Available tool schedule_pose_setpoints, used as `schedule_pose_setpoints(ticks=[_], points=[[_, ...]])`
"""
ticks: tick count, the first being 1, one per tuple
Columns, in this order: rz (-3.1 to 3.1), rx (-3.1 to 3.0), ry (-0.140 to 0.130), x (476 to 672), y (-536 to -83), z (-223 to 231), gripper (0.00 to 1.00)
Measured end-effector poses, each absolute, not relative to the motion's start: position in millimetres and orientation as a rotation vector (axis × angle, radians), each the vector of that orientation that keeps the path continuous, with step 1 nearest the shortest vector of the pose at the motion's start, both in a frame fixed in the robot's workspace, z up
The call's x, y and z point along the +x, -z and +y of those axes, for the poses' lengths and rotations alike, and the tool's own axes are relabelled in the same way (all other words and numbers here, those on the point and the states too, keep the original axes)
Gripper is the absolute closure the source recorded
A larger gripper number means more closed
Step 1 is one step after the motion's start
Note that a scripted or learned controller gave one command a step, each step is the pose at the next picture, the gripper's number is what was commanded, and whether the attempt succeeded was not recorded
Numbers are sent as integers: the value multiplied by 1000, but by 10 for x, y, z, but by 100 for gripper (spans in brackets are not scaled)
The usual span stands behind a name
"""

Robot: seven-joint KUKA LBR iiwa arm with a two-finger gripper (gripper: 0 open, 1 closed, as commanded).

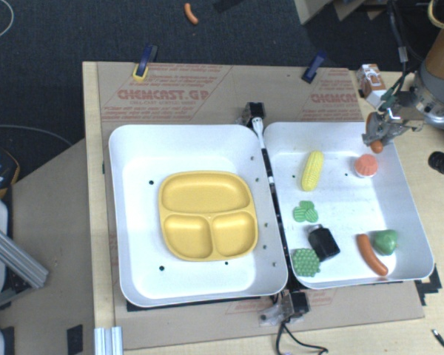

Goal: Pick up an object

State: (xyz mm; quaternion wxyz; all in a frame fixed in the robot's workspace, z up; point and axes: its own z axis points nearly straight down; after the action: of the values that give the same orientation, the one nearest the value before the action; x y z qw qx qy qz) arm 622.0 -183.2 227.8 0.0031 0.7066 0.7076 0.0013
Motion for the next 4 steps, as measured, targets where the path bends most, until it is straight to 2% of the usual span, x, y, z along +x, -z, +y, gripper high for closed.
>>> schedule_pose_setpoints(ticks=[1,2,3,4], points=[[2229,2218,-1,6283,-2176,-1327,100],[2231,2217,0,6200,-2217,-775,100],[2227,2213,-5,6273,-2342,-264,100],[2222,2218,-3,6338,-2342,-247,100]])
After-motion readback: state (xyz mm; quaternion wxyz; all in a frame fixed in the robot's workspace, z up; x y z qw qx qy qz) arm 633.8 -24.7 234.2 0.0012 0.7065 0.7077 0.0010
